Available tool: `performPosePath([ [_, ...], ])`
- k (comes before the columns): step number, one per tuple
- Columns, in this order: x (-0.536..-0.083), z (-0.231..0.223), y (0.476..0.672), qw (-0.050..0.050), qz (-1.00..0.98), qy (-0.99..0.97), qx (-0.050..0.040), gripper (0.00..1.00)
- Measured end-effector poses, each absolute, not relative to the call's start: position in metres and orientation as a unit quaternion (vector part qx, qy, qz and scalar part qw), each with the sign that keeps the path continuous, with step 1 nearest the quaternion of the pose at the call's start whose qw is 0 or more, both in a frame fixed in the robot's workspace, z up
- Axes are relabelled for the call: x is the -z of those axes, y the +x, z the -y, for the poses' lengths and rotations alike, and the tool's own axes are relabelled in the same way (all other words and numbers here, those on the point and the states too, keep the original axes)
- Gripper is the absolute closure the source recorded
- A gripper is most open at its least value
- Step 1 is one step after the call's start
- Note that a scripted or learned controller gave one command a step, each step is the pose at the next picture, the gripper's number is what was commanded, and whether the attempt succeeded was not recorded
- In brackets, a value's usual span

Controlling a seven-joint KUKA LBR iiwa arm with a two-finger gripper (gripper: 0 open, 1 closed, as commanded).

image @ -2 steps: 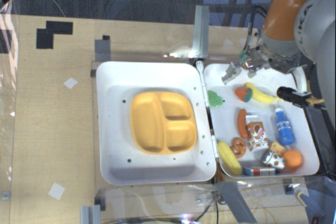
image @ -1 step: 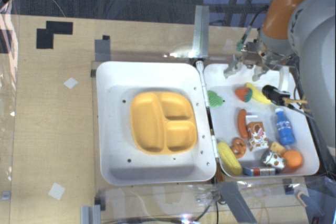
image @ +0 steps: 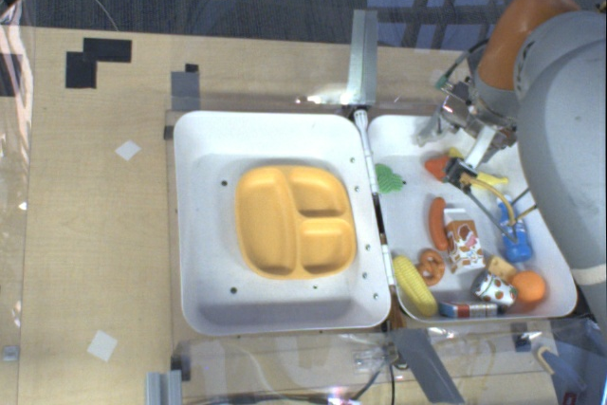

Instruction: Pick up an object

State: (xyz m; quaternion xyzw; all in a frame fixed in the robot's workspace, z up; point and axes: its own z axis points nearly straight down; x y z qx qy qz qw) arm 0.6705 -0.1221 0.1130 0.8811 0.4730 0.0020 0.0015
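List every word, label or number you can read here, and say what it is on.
None can be read.
Small carton in the right bin: printed red and white front, too small and blurred to read.
Yellow divided tray in the left bin: no text seen.

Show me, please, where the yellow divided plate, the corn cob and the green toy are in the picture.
yellow divided plate (image: 275,223): camera view, on the floor of its long left compartment.
corn cob (image: 414,285): camera view, on the middle of the cob.
green toy (image: 387,177): camera view, on its centre.
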Motion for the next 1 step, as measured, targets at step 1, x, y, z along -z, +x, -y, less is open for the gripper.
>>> performPosePath([
  [1, -0.0857, 0.1625, 0.6605, -0.002, -0.363, 0.932, 0.0027, 0.00],
])
